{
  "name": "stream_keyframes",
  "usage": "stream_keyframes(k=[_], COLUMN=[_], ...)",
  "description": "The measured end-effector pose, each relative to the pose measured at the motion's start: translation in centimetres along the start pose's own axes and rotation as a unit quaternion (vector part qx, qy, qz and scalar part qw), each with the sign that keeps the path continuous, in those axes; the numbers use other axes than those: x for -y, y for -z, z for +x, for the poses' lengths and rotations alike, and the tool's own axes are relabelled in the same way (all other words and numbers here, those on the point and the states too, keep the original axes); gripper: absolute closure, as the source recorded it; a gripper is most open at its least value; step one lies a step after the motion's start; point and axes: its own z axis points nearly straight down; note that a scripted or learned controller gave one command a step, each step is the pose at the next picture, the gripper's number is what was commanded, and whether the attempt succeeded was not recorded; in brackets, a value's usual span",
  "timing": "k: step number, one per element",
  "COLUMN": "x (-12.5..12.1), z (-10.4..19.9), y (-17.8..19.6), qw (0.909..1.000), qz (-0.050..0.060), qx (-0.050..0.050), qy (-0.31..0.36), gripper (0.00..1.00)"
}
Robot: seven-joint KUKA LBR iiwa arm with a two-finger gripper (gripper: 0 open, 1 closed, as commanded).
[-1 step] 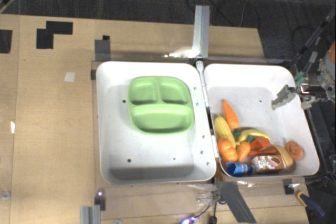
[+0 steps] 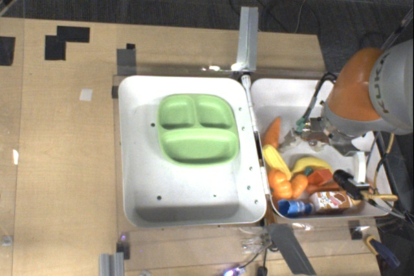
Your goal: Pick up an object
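My gripper (image 2: 303,131) hangs over the middle of the right bin (image 2: 284,97), on the grey arm with the orange band that comes in from the right. An orange carrot (image 2: 274,132) lies just left of it, apart from it. Below the gripper lie a yellow corn-like piece (image 2: 274,159), a yellow banana (image 2: 312,164) and two orange fruits (image 2: 281,183). Along the bin's near wall lies a bottle (image 2: 321,203) with a brown label and a blue cap. Nothing shows in the gripper.
The left bin (image 2: 139,197) holds a green divided plate (image 2: 196,128) in its upper middle. A metal post (image 2: 247,35) stands behind the wall between the bins. The right bin's things crowd its near left half.
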Motion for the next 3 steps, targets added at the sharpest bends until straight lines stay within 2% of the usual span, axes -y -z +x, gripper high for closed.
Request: stream_keyframes(k=[1,2,3], x=[6.3,6.1,6.4], z=[-0.5,-0.3,1.6], y=[0.3,1.2,0.3], qw=[0.9997,0.9997,0.9900], qz=[-0.007,-0.008,-0.007], qx=[0.002,0.000,0.006], qy=[0.023,0.025,0.141], gripper=[0.00,1.00,1.00])
